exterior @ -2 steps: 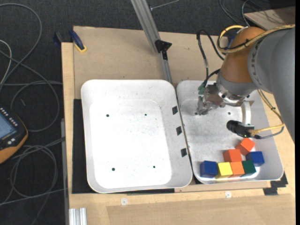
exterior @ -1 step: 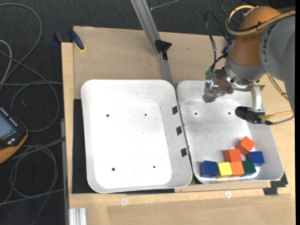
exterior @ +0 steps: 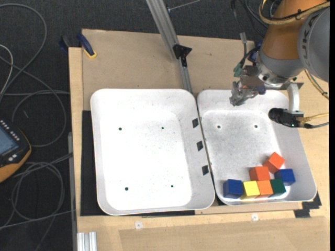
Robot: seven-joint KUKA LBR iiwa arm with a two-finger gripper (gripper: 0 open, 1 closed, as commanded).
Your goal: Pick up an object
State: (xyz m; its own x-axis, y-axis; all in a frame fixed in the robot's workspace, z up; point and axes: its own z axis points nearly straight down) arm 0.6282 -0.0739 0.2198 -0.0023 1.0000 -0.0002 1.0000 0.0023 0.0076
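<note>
Several small coloured blocks lie bunched in the near right corner of the right bin (exterior: 230, 140): an orange block (exterior: 274, 161), a second orange one (exterior: 259, 173), two blue ones (exterior: 233, 187) (exterior: 286, 176), a yellow one (exterior: 250, 189) and a green one (exterior: 278, 186). My gripper (exterior: 239, 99) hangs over the far edge of the right bin, well away from the blocks. Nothing is visible under it.
The left bin (exterior: 141, 150) sits beside the right one, with black clips (exterior: 199, 145) along the shared rims. A slanted metal bar (exterior: 167, 33) crosses the far bench. Cables and a handheld device (exterior: 10, 148) lie on the floor at left.
</note>
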